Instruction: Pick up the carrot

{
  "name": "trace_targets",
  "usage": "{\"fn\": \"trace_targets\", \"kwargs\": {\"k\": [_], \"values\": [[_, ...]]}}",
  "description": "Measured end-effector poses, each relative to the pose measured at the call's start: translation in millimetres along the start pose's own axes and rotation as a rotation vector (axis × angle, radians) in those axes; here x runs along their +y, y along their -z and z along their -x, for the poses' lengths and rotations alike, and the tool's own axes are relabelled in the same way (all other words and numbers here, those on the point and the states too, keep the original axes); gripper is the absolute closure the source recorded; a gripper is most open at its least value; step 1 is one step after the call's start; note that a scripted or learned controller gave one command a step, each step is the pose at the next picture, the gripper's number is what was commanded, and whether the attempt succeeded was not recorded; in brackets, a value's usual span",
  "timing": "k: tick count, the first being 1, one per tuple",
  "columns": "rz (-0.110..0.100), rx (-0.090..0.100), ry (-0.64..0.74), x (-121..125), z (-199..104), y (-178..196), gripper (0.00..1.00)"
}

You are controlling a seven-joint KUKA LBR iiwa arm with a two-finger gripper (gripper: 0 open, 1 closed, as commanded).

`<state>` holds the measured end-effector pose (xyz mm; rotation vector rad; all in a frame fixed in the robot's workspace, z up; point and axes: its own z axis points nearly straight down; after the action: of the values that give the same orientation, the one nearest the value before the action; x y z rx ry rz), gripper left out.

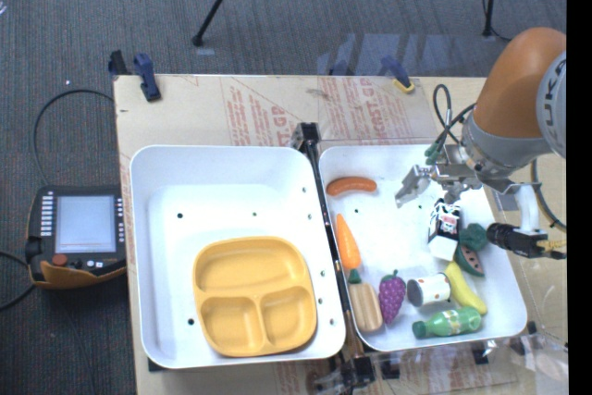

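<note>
The orange carrot (347, 241) with its green top lies along the left wall of the right bin (404, 154), pointing away from me. My gripper (430, 187) hovers over the back right part of that bin, up and to the right of the carrot and well apart from it. Its fingers (409, 187) are spread open with nothing between them.
A sausage (351, 186) lies behind the carrot. In front are a bread loaf (365, 306), grapes (392, 294), a can (427, 289), a banana (463, 288) and a green bottle (449, 323). A milk carton (445, 230) and a watermelon slice (472, 251) sit under the wrist. The left bin (157, 199) holds a yellow tray (254, 295).
</note>
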<state>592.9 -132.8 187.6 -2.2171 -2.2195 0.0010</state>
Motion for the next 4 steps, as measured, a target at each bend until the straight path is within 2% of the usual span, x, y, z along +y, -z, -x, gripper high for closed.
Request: {"fn": "trace_targets", "kwargs": {"k": [1, 2, 3, 4], "values": [[-0.002, 0.000, -0.107, -22.2, -27.2, -102.1, 0.00], [-0.007, 0.002, -0.456, -60.2, -45.8, -102.3, 0.00], [0.001, -0.001, -0.406, 38.3, -49.7, -100.0, 0.00], [0.005, 0.003, -0.373, -50.4, -117.0, 2.8, 0.00]]}}
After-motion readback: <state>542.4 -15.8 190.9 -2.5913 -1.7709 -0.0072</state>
